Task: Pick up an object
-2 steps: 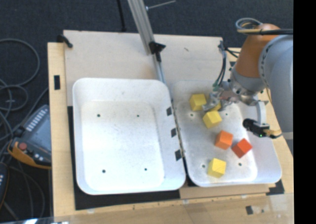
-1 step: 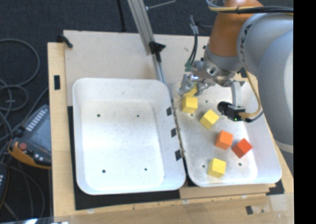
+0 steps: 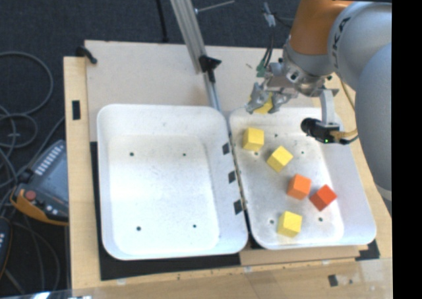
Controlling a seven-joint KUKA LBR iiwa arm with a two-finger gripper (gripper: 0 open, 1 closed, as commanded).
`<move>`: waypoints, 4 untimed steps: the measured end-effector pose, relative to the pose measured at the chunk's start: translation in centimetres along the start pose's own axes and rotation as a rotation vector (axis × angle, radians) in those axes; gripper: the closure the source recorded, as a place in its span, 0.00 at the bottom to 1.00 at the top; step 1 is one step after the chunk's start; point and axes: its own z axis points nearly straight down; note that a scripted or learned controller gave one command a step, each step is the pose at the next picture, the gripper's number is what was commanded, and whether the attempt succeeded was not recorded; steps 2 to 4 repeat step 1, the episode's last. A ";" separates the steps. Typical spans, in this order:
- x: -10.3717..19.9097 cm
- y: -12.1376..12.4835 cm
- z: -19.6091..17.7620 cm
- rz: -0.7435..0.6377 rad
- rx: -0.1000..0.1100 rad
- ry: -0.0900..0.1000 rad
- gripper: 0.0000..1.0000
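Observation:
My gripper (image 3: pixel 266 102) hangs over the far left corner of the right bin (image 3: pixel 353 189). A small yellow block (image 3: pixel 263 109) shows between its fingers, which are shut on it, and most of that block is hidden by them. Loose in the right bin lie a yellow cube (image 3: pixel 253 138), a second yellow cube (image 3: pixel 279 158), an orange cube (image 3: pixel 299 186), a red cube (image 3: pixel 323 197) and a third yellow cube (image 3: pixel 289 223) near the front.
The left bin (image 3: pixel 115 159) sits beside the right one, their rims meeting in the middle. A slanted metal post (image 3: pixel 188 24) rises from behind the bins. Cables and a pendant (image 3: pixel 36 189) lie on the floor at the left.

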 end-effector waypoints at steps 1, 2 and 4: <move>9.3 1.2 4.4 -0.003 0.009 0.001 1.00; 9.3 1.2 4.4 -0.003 0.009 0.001 1.00; 9.3 1.2 4.4 -0.003 0.009 0.001 1.00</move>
